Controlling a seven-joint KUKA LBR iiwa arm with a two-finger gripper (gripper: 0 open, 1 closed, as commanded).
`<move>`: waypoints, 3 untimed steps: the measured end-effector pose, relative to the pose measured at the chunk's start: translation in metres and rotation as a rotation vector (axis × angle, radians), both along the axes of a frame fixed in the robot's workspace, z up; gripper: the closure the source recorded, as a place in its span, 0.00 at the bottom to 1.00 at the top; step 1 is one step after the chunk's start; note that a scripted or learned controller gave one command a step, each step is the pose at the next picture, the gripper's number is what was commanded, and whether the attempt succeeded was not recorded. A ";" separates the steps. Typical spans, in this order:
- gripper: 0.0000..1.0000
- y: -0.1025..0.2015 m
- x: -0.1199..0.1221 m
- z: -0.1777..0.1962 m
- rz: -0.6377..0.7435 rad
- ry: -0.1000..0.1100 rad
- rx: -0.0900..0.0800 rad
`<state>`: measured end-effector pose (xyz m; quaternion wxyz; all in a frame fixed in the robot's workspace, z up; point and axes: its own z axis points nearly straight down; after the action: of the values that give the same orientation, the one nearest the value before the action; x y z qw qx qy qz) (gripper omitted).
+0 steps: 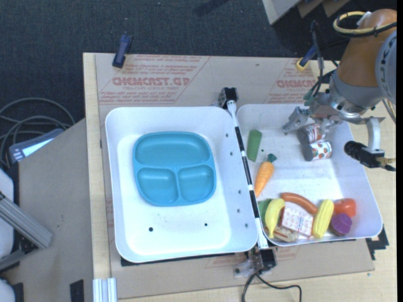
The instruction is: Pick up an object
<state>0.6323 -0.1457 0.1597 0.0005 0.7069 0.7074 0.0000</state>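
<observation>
My gripper [308,136] hangs low over the back of the right bin [352,175], under the grey wrist with its orange band. A small white can with red marks [321,148] lies right against its tip, on the bin floor or just above it. Further left sit a green stick-shaped piece [254,143] and a toy carrot [264,175]. Along the bin's front edge lie a banana [272,214], a sausage [298,201], a small red-and-white box [295,220], a corn cob [323,218], an orange-red piece [346,206] and a purple piece [341,224].
The left bin [126,225] holds a blue divided plate [174,167]. A black-and-white divider rail [242,162] separates the two bins. Bare floor shows in the middle of the right bin, between the can and the front pile.
</observation>
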 end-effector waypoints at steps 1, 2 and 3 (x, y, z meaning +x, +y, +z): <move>0.00 -0.030 0.004 -0.008 -0.001 -0.002 -0.002; 0.00 -0.041 0.011 -0.064 -0.001 0.003 0.001; 0.00 -0.031 -0.039 -0.075 -0.001 0.002 0.001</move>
<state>0.5934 -0.1763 0.0843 -0.0008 0.7072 0.7071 -0.0003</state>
